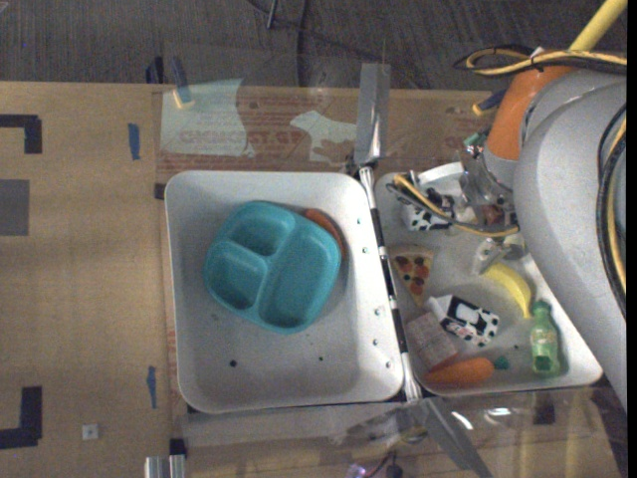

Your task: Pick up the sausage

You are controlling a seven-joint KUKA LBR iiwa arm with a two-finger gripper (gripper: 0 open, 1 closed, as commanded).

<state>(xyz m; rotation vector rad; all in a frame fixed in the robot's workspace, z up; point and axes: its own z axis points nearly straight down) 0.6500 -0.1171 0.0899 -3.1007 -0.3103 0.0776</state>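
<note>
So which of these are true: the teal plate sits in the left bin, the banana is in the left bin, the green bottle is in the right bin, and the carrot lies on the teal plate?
1. The teal plate sits in the left bin. True.
2. The banana is in the left bin. False: it lies in the right bin, under the arm.
3. The green bottle is in the right bin. True, near its front right corner.
4. The carrot lies on the teal plate. False: it lies along the right bin's front edge.
</note>
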